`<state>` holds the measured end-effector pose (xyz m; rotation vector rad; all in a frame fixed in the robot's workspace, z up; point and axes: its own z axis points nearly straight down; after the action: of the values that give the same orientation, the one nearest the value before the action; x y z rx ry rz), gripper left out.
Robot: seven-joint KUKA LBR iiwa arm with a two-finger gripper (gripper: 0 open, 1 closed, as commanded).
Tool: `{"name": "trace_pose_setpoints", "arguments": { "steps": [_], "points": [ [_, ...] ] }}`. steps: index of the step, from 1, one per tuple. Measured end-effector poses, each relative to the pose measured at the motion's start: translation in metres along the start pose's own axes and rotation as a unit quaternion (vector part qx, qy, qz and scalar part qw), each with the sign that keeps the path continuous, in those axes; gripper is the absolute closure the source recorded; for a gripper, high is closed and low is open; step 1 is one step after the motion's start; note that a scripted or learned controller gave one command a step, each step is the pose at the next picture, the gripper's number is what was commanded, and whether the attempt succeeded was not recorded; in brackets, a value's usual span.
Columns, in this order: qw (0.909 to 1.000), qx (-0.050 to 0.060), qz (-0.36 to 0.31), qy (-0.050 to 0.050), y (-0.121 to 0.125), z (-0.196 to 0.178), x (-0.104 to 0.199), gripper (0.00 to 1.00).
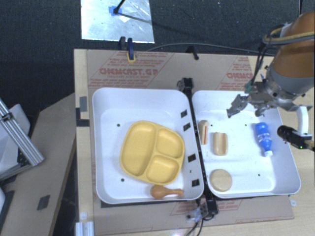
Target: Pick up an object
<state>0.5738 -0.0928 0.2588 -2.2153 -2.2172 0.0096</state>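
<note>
Two shallow white plastic bins sit side by side on the bench. The left bin (106, 107) holds a yellow plastic tray with three compartments (152, 151), lying flat and turned at a slant, and just beside its near edge a tan toy chicken drumstick (166, 191) rests against the bin's near wall.

The right bin (285, 173) holds four small things. A toy hot dog in a pale bun (203, 132) lies against the left wall, its length running near to far. Just to its right lies a tan toy bread roll, oblong and rounded (219, 143). Nearer the camera sits a round beige toy bun, flat and disc-like (221, 180). Well apart from these, towards the right wall, a small blue plastic bottle with a white cap and a white label band (263, 138) lies on its side, cap pointing to the near side.

The grey two-finger gripper (239, 105) hangs over the far part of the right bin, left of the bottle and beyond the bread roll, with nothing between its fingers; I cannot tell how wide the jaws stand
</note>
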Motion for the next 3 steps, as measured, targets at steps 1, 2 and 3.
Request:
{"name": "trace_pose_setpoints", "arguments": {
  "steps": [1, 2, 3],
  "points": [
    [1.0000, -0.006, -0.001, -0.001, 0.002, -0.006, 0.000, 0.00],
    [1.0000, -0.003, 0.000, 0.000, 0.009, 0.054, 0.005, 0.00],
    [1.0000, -0.004, 0.000, 0.000, 0.009, 0.095, 0.007, 0.00]
  ]
}}
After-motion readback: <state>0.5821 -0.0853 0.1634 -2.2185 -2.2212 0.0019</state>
